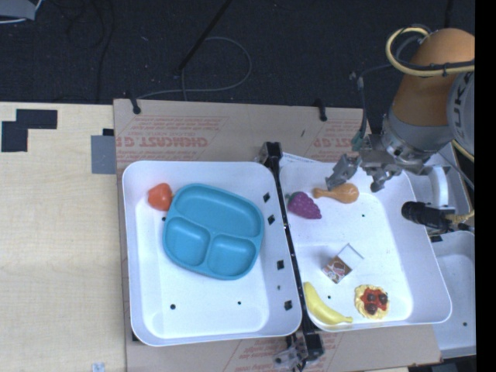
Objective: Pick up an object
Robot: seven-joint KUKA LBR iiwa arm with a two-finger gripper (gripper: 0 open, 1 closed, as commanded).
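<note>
My gripper hangs over the back of the right bin. Its two fingers stand open and apart. Just below them an orange-brown toy drumstick lies on the bin floor, not held. A purple bunch of grapes rests to the drumstick's left. Nearer the front are a small brown and white box, a yellow banana and a round yellow tart with red topping.
The left bin holds a blue divided plate and a red tomato at its back left corner. A black divider runs between the bins. Cardboard lies under both bins.
</note>
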